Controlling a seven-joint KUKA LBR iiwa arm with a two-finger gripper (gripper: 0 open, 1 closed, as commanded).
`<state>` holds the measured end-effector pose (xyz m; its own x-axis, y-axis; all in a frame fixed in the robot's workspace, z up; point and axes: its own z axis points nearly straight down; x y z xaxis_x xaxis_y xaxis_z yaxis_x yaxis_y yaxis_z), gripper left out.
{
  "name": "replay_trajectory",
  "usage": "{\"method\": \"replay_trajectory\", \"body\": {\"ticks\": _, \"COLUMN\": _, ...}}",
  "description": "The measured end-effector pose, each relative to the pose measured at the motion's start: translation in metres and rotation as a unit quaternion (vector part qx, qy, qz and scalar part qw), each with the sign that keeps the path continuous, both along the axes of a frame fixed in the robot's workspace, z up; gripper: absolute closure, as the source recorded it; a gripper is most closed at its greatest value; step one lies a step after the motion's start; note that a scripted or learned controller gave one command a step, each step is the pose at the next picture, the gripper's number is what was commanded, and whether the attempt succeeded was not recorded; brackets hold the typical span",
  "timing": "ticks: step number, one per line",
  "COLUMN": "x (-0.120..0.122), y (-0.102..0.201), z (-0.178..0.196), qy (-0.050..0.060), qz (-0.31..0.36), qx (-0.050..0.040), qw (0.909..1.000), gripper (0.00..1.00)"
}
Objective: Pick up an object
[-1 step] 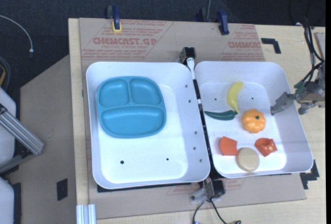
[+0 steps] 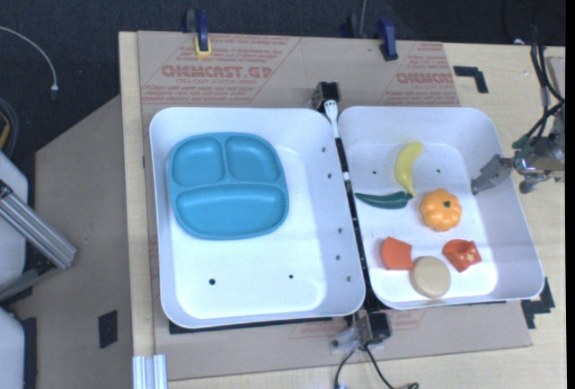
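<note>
Objects for the pick all lie loose in the right bin — yellow banana, green pepper, orange pumpkin, two red pieces and a beige round — so nothing has been lifted and the whole grasp remains to be done. From where I stand the gripper sits at the bin's right rim, well apart from the pumpkin, carrying nothing — whether its jaws are spread or pressed together I cannot tell. A blue divided plate occupies the left bin.
</note>
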<state>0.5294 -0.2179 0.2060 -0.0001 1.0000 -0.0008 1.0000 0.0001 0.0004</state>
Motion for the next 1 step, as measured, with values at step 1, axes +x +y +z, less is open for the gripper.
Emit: {"method": "replay_trajectory", "body": {"ticks": 1, "x": -0.0076, "y": -0.0041, "z": -0.06, "qy": 0.003, "qz": 0.0, "qx": 0.0018, "qw": 1.0, "gripper": 0.0}}
